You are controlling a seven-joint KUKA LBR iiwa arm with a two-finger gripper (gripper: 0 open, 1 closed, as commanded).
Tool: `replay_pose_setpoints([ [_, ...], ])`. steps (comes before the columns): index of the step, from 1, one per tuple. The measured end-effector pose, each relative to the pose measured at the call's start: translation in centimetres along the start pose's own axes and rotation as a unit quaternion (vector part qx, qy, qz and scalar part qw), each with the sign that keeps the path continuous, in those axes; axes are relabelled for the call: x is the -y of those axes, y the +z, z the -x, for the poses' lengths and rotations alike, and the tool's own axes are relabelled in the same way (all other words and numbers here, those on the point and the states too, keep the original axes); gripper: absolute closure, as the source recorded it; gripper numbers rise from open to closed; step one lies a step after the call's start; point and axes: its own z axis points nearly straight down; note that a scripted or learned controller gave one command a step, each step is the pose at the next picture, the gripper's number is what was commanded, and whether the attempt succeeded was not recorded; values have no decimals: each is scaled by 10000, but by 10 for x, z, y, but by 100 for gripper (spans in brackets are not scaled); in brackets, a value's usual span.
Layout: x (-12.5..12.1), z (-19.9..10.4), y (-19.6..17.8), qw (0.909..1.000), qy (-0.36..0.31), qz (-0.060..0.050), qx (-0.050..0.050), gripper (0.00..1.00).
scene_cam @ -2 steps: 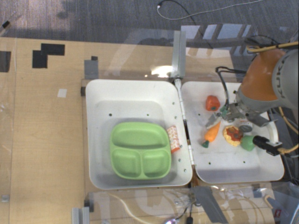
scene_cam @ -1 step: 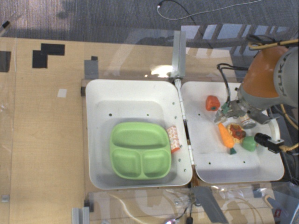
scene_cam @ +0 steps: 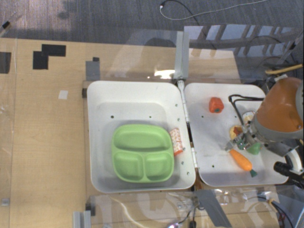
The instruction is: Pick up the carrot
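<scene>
The carrot (scene_cam: 241,161) lies in the right bin (scene_cam: 209,170), near its front edge. It is orange, slanted, with its green tip toward the lower right. My gripper (scene_cam: 239,143) hangs low just above the carrot's upper-left end, at the end of the arm's orange band (scene_cam: 281,109). From this angle the arm hides much of the gripper's head. Nothing shows as lifted; the carrot rests on the bin floor.
A red pepper (scene_cam: 216,104) sits at the back of the right bin. A green item (scene_cam: 255,149) and a yellowish one (scene_cam: 236,131) lie close by the gripper. The left bin (scene_cam: 99,127) holds a green divided plate (scene_cam: 142,152) and a small packet (scene_cam: 176,140).
</scene>
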Motion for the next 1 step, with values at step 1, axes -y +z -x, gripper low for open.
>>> replay_pose_setpoints([
  [1, -49, -46, -152, 9911, 1332, -57, -42, 100],
])
